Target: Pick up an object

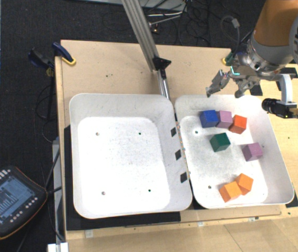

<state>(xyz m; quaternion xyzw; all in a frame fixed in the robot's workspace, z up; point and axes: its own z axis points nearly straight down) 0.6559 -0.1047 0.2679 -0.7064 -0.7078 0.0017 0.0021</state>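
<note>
Two orange cubes point(237, 187) sit touching each other at the near end of the right bin point(280, 178), a shallow white tray set against its twin, the left bin point(80, 119), on a pale wooden bench point(112, 67). Farther in, a purple cube point(252, 151) lies by the right wall, with a dark green cube point(220, 141) to its left, apart from it. Beyond them a row of three runs along the far part of the tray: a blue cube point(209, 118), a pink cube point(225, 119) pressed to it, and an orange cube point(238, 124) at the right end. Above the tray's far rim hangs the gripper point(228, 86) of the grey and orange arm point(280, 25), its fingers spread apart with nothing between them, clear of every cube.
</note>
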